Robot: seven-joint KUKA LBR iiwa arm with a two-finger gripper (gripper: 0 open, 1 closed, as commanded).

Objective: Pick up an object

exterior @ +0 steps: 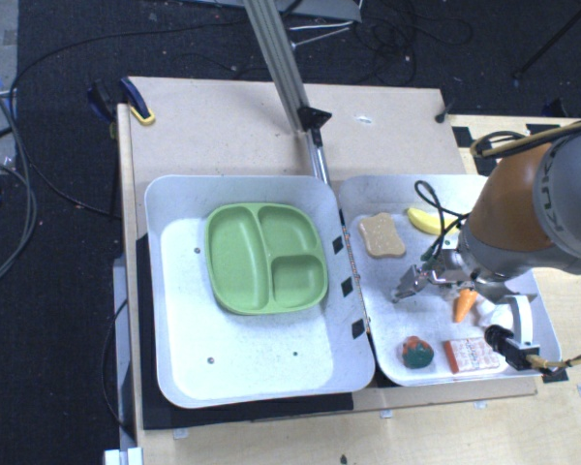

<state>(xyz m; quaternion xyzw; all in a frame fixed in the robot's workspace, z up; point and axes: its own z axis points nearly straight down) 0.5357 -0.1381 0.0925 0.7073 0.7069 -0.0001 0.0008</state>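
Left bin [174,356] holds green plate [267,258]; right bin [387,197] toys; gripper [412,286] open, empty.

I can read no text: the red-and-white packet [473,355] in the right bin [387,376] carries print too small and blurred to decipher.

The arm [537,201] is cut off by the right edge of the view and covers the right wall of the right bin [368,197], along with part of the banana [423,221] and the carrot [464,305]. Whether the jaws of the gripper [407,289] stand apart or together is too small to tell. The print on the red-and-white packet [473,355] is illegible.
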